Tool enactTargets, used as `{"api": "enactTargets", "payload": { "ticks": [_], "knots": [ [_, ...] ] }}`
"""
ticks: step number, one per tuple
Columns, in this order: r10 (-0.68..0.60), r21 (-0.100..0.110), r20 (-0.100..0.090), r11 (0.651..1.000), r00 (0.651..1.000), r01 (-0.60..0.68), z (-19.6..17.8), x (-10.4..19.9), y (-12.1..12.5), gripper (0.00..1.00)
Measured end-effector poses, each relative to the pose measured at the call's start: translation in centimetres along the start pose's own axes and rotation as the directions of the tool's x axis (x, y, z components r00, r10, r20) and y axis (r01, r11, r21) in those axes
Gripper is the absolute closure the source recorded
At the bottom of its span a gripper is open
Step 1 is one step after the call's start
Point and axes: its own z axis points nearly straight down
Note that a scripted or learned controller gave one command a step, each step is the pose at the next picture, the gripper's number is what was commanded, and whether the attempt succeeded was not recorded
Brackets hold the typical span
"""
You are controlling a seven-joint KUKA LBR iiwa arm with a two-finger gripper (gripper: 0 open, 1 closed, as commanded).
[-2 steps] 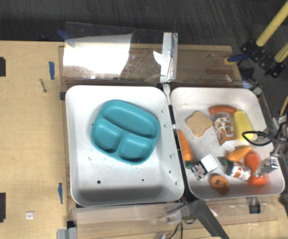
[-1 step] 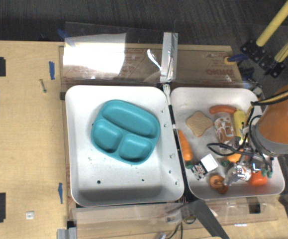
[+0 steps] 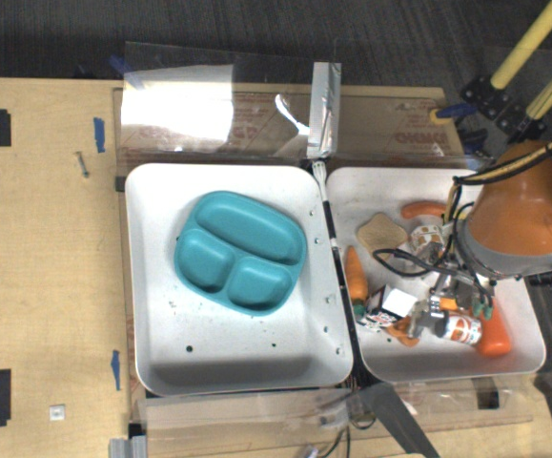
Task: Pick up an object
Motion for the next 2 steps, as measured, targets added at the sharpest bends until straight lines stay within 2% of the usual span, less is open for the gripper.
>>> {"api": "enactTargets", "payload": {
  "ticks": [1, 2],
  "knots": [
    [0.078, 0.000, -0.006, 0.997, 0.997, -0.078, -1.7, -11.8, 0.6, 0.00],
    [0.151, -0.001, -0.006, 0.989, 0.989, -0.151, 0.6, -5.2, -1.4, 0.00]
  ]
}}
